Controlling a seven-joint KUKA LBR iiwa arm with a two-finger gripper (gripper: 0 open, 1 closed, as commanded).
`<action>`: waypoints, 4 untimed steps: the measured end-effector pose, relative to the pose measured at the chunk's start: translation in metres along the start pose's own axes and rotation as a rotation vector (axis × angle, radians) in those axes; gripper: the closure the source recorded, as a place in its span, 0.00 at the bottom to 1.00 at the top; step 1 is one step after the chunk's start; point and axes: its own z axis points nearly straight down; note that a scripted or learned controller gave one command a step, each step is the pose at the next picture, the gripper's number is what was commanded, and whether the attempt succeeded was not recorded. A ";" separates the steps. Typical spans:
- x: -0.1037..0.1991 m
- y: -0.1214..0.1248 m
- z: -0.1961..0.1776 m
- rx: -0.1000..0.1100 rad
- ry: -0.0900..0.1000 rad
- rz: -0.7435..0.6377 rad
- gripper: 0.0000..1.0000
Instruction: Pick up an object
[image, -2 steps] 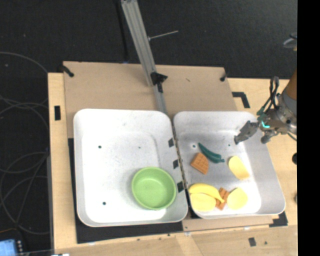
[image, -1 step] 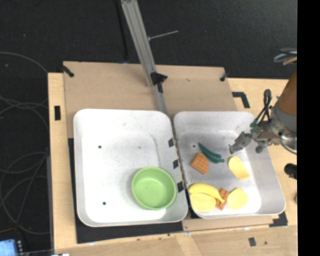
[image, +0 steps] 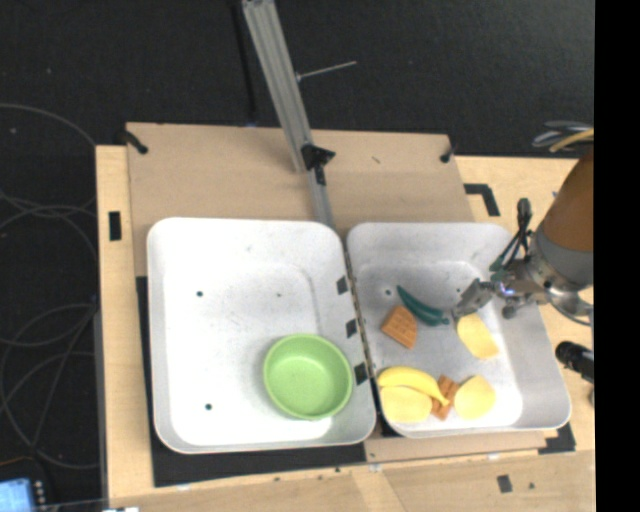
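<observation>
- Looking down at a slant, we see a tan bench (image: 260, 170) on a black floor, with loose cables at the left of the frame and a grey metal pole (image: 285, 90) slanting down from the top centre.
- We find two shallow white bins side by side: the left bin (image: 220, 270) holds a green bowl (image: 308, 375) near its lower right corner.
- We count, in the right bin (image: 420, 255), a teal curved piece (image: 422, 306), an orange waffle-like square (image: 400, 327), a yellow lump (image: 479, 338) and, along the lower edge, a banana (image: 408, 381) and more yellow and orange pieces that we cannot name.
- We see the arm (image: 570, 225) cut off at the right edge.
- We place the gripper (image: 488, 293) low over the right bin, just above the yellow lump; we cannot tell how far its fingers are spread, and we see nothing between them.
</observation>
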 end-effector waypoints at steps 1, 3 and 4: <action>0.005 -0.008 0.049 0.001 0.001 -0.001 0.00; 0.002 0.001 -0.029 -0.012 0.000 -0.005 1.00; 0.001 0.002 -0.029 -0.006 0.003 -0.006 1.00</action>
